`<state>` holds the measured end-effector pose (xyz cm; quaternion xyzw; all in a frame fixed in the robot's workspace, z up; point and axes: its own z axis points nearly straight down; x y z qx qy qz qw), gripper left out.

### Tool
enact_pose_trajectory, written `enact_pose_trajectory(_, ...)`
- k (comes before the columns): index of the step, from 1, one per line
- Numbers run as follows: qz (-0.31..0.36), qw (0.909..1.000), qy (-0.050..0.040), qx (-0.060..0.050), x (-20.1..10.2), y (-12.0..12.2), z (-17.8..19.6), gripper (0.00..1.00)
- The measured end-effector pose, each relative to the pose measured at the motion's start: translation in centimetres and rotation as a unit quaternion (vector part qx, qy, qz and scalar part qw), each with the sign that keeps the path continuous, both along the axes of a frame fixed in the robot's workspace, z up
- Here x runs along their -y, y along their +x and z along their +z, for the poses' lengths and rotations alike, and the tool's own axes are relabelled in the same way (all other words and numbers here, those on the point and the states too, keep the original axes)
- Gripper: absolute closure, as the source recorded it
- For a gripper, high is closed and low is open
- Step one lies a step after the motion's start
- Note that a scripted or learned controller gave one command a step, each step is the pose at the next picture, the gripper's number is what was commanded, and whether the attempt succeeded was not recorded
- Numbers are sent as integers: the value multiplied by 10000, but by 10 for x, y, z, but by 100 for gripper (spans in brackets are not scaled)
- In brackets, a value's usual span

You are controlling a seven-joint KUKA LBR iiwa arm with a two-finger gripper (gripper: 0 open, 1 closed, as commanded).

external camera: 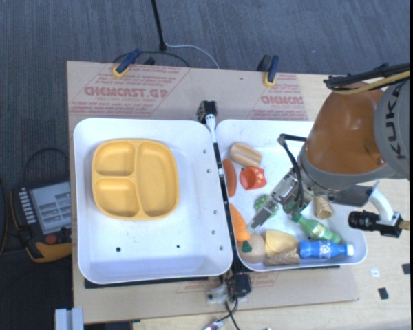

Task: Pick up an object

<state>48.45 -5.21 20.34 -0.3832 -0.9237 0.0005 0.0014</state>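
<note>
The right bin [289, 130] holds a heap of toy food. My gripper [270, 208] hangs low over the middle of this bin and points to the lower left, right at a small green item [263, 202]. A red piece [253, 177] and a tan bun [245, 155] lie above and to the left of it. To the gripper's lower right are a green bottle [317, 229] and a blue bottle [325, 251]. Along the bin's left wall lies a carrot [239, 226]. No object is visibly lifted.
A yellow divided plate [135, 178] rests in the left bin [151, 256]. A pale yellow piece [279, 240], a brown lump [255, 248] and a cork-like piece [323, 206] crowd the right bin's lower part. The arm's orange band [344, 136] covers that bin's right side.
</note>
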Motion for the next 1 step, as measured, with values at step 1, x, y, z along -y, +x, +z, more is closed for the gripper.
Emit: enact_pose_trajectory(1,706,9975,22,-25,61,0,-91,0)
